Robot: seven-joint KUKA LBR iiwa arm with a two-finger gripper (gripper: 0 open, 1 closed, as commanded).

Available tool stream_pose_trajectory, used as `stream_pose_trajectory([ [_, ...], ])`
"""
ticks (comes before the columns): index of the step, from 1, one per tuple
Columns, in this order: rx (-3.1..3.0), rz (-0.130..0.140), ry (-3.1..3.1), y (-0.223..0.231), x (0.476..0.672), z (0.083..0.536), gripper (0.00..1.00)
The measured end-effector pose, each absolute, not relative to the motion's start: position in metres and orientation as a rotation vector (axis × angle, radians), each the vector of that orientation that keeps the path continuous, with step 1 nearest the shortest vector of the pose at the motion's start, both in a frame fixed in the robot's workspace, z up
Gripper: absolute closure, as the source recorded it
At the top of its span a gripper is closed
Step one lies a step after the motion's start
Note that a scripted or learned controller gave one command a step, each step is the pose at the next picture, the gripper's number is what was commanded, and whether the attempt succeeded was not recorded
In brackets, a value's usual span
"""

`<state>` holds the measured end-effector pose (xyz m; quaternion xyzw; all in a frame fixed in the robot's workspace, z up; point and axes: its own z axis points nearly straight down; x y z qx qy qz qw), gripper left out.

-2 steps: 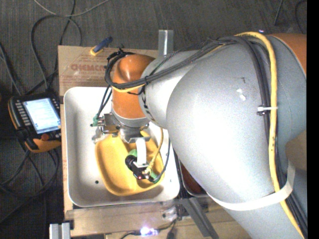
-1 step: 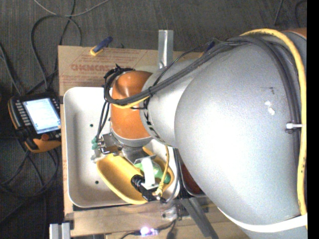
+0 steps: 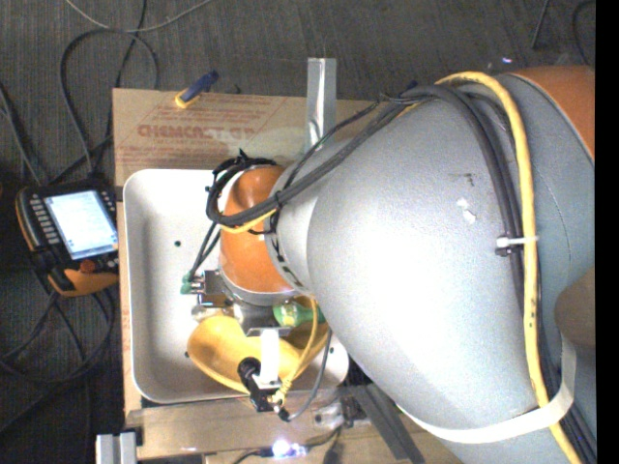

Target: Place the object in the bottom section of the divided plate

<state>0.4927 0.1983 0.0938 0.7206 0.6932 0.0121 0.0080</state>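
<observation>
A yellow plate [image 3: 215, 354] is lying flat in the white bin [image 3: 155, 259], toward the bin's six o'clock end, and is largely hidden. A small green object [image 3: 288, 313] is sitting at the plate's two o'clock edge, also partly hidden.

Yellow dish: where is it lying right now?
In the camera view, the yellow dish lies at the bottom end of the white bin, left of centre, partly under the arm.

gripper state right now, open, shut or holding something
gripper: cannot be told. It is low over a yellow thing in the white bin, and the wrist hides its tip.
</observation>
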Motion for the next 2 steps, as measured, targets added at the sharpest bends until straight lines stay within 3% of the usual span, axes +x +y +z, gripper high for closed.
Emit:
stream_pose_trajectory([
  [1,2.421,0.044,1.992,0.18,0.4903,0.0935,1.0],
  [2,2.421,0.043,1.991,0.1791,0.4905,0.0933,0.0],
])
